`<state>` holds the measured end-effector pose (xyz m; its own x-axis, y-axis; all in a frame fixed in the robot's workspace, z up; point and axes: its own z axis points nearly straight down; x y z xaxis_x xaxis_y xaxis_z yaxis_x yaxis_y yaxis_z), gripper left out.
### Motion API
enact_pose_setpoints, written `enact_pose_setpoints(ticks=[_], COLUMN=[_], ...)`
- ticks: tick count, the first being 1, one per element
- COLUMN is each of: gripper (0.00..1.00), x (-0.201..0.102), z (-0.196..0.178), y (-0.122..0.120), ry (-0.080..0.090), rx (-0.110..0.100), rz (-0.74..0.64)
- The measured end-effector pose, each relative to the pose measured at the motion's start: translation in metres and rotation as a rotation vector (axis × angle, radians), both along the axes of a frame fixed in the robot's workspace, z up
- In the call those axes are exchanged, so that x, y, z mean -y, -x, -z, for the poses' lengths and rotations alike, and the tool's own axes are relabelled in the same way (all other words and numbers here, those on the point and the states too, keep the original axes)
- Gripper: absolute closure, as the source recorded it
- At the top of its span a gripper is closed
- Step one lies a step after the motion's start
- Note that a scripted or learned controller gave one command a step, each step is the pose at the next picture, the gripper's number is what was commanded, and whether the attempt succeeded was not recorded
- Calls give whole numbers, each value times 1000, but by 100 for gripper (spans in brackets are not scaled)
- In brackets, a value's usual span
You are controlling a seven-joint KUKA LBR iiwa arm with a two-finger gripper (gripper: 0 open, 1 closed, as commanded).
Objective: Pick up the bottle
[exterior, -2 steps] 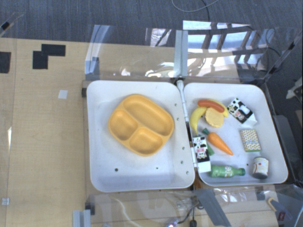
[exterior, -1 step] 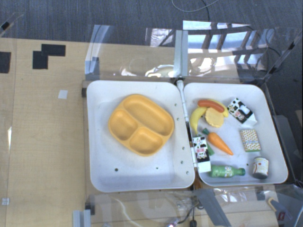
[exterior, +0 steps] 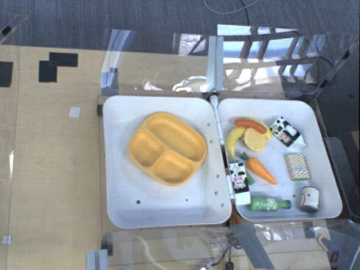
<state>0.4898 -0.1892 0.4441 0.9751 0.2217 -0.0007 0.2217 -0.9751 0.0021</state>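
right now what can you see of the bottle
The bottle is small, green and glossy like plastic, with a pale label around its middle. It lies on its side near the front edge of the right bin, neck pointing right toward a can. Its base sits close to a cow-print carton; contact is unclear.

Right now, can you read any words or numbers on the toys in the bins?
No text reads clearly.
Green bottle: pale label, too blurred to read.
Small can: label too small to read.
Cow-print carton: black and white patches, no legible words.
Second cow-print carton: the same.
Cracker box: pattern, print illegible.
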Motion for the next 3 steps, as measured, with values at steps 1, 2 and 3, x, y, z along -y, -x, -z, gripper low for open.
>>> enact_pose_setpoints(ticks=[1, 2, 3], gripper=[100, 100, 100], x=[-1, -1, -2], z=[-10, -19, -29], y=[-2, -4, -6], ry=[1, 3, 5], rx=[-1, -1, -2], rz=[-12, -24, -36])
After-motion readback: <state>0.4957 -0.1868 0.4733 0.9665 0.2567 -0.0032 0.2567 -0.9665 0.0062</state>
